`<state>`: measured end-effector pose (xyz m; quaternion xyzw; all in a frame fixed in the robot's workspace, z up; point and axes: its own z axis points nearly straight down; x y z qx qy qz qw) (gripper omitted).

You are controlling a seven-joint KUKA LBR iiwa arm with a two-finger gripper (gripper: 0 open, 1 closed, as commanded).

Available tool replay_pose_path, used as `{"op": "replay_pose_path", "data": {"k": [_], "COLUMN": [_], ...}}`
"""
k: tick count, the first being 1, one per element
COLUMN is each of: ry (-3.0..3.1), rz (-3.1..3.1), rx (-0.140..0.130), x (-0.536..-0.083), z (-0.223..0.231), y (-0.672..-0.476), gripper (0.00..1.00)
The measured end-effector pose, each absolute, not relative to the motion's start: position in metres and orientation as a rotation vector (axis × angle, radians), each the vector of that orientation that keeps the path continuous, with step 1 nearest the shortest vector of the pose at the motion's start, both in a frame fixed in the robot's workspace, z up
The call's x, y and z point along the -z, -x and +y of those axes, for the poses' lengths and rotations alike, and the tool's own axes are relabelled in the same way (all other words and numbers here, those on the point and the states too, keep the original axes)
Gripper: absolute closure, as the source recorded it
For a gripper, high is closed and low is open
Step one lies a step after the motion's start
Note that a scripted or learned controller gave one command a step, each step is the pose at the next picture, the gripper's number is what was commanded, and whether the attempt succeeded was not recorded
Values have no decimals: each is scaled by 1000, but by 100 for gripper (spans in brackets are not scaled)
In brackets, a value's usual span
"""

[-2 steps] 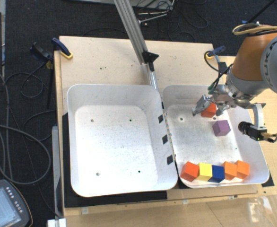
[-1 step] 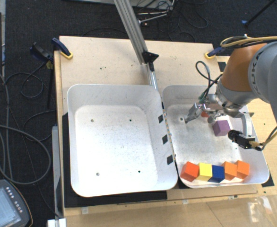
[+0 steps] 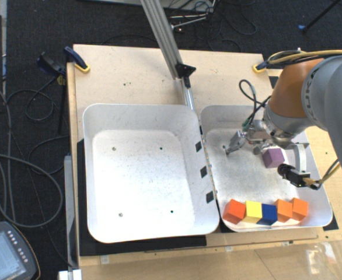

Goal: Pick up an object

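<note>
Over the right bin, seen from above: grey arm with orange band, reaching in from the right, wrist bent down toward the bin floor. End effector low over the upper middle of that bin, a thin metal piece sticking out to its left; fingers too cluttered by wrist and cables to judge as open or closed, so cannot tell. Purple block right at the tip of the end effector, slightly tilted, touching or just beside it; held or merely resting on the bin floor, not clear. Along the near wall of the same bin, a row of blocks packed side by side: orange block, yellow block, blue block, then two more orange ones. Left bin beside it, speckled white, both on a pale wooden worktop.
</note>
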<state>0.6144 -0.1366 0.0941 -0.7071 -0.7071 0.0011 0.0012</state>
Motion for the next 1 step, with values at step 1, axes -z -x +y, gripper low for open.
{"op": "replay_pose_path", "data": {"k": [1], "ry": [2223], "rz": [-2223], "rx": [1], "x": [-106], "z": [-137], "y": [-615], "gripper": [100]}}
